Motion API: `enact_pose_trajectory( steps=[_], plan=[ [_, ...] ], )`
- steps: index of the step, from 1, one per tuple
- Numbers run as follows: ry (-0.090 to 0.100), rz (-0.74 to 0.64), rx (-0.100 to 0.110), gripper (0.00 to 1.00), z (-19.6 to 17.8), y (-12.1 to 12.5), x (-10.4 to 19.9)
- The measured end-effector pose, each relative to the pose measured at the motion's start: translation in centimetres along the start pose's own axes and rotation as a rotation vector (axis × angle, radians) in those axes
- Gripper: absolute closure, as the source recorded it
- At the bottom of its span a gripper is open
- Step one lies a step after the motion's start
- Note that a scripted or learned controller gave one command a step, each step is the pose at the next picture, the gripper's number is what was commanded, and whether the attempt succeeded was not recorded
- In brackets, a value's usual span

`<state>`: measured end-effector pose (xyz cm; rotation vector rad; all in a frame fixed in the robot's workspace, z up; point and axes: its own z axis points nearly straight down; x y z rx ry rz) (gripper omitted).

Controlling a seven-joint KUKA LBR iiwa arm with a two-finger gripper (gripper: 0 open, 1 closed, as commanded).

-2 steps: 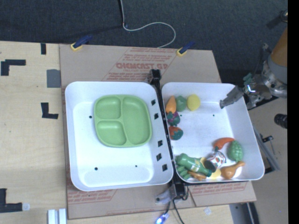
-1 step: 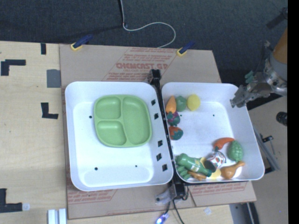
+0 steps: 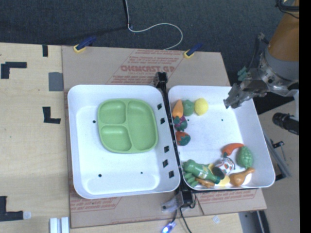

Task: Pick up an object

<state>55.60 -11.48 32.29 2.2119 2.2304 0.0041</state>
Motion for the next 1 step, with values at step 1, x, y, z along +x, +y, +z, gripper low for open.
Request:
enact_pose_trajectory(
  steps=[1],
  plan=[
    [-0.001, -0.002, -0.010, 1.00, -11.93, -2.02, 6.59]
  ],
)
